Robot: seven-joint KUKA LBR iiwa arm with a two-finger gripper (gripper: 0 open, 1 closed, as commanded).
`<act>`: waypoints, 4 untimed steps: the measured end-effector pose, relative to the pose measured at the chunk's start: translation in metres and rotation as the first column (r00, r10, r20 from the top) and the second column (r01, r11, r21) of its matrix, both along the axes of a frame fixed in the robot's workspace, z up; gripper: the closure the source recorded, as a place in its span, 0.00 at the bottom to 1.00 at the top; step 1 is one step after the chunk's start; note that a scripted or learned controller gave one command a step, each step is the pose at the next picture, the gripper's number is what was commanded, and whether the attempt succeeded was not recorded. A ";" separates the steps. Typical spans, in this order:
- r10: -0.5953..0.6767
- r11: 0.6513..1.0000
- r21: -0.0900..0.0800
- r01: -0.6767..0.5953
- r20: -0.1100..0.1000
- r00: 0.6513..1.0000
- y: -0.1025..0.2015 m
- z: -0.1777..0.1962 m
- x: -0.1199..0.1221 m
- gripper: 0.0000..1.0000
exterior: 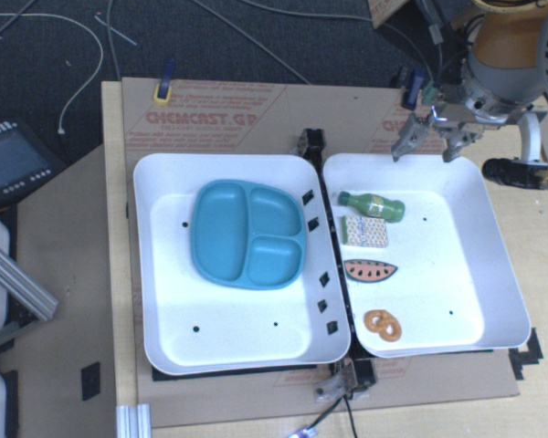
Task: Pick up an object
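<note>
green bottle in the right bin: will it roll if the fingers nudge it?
Probably. The green bottle lies on its side, and its rounded body looks apt to roll across the smooth floor of the right bin. It looks like a small toy, so likely light. The patterned square pad beside it might stop a roll.

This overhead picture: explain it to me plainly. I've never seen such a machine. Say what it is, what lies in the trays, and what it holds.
One camera looks down at a slant on a bench. The grey and orange robot arm reaches in from the right; its gripper hangs open above the right tray's far edge, holding nothing. The left tray holds a blue divided plate. The right tray holds a green bottle, a patterned packet, a toy watermelon slice and a pretzel.
</note>
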State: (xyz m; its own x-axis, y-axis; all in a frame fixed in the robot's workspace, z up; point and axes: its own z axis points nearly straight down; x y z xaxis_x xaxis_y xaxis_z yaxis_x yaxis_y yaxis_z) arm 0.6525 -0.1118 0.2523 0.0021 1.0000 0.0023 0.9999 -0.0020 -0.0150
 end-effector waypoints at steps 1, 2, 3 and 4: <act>0.003 1.000 -0.002 -0.003 0.014 1.000 0.000 0.009 0.002 0.00; 0.002 1.000 -0.001 -0.002 0.008 1.000 0.003 -0.044 -0.009 0.00; 0.002 1.000 -0.001 -0.002 0.009 1.000 0.000 -0.087 -0.010 0.00; 0.002 1.000 -0.001 -0.002 0.008 1.000 -0.005 -0.149 -0.012 0.00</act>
State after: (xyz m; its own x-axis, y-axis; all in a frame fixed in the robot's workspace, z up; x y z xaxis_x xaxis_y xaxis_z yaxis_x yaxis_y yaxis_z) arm 0.6408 -0.1169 0.1032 0.0005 1.0000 0.0016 1.0000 -0.0005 -0.0074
